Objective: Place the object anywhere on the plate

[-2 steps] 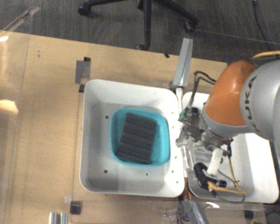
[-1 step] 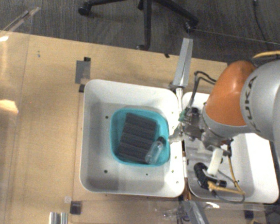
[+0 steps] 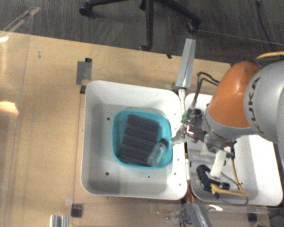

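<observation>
The wooden table (image 3: 31, 140) carries two shallow white bins side by side. The left bin (image 3: 94, 175) holds a teal plate (image 3: 119, 121) with rounded corners, set a little toward the bin's right half. On the plate lies a dark ridged pad (image 3: 137, 137) that covers most of its face. A small clear bottle (image 3: 157, 152) lies tilted on the plate's lower right part, resting partly on the pad's lower right corner and close to the plate's right rim.

At the divide between the bins, the grey arm (image 3: 277, 97) with its orange band (image 3: 232, 98) reaches in from the right and hangs over the left part of the right bin (image 3: 264, 185). The pincer (image 3: 187, 127) sits below the wrist, near the right rim of the left bin and just beside the plate's right edge; how far it is open I cannot tell, and nothing can be seen between its tips. Below the wrist, a black part and yellowish cables (image 3: 229, 190) lie over the right bin's floor.
</observation>
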Controlling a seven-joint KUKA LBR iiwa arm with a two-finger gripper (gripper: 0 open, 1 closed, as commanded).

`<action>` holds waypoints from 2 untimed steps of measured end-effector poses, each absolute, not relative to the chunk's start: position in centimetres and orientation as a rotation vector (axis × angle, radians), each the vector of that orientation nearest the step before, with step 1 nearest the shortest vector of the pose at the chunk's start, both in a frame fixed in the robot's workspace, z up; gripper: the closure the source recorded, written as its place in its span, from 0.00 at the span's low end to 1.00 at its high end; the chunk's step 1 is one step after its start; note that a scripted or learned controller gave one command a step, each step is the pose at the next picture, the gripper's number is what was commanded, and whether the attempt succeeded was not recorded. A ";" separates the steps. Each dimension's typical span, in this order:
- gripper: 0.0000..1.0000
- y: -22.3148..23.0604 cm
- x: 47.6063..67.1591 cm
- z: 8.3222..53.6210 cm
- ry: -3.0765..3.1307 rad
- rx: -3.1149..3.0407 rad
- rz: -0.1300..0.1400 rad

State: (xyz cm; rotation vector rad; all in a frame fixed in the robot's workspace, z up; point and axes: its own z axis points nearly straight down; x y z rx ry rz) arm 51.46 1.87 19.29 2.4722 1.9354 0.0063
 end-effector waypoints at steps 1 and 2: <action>0.00 2.8 51.1 21.4 1.844 2.540 0.009; 0.00 4.9 48.8 25.6 1.799 2.572 0.010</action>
